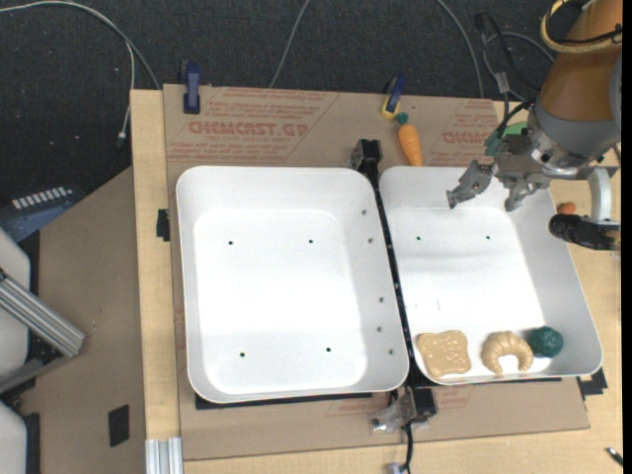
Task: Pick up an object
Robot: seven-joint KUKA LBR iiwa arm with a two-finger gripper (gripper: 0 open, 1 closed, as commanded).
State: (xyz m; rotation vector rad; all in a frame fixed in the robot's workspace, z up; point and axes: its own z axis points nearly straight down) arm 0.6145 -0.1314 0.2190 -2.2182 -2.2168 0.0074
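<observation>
Tan toast (441,353), a croissant (508,352) and a green ball (545,342) line the right bin's (474,265) near edge, while the gripper (489,192) hangs open and empty over its far end, so everything's toward the camera.

The arm (583,57) enters from the upper right, orange band above the grey wrist. The gripper (491,192) points down and left, its two fingers (468,188) spread apart with nothing between them.
</observation>
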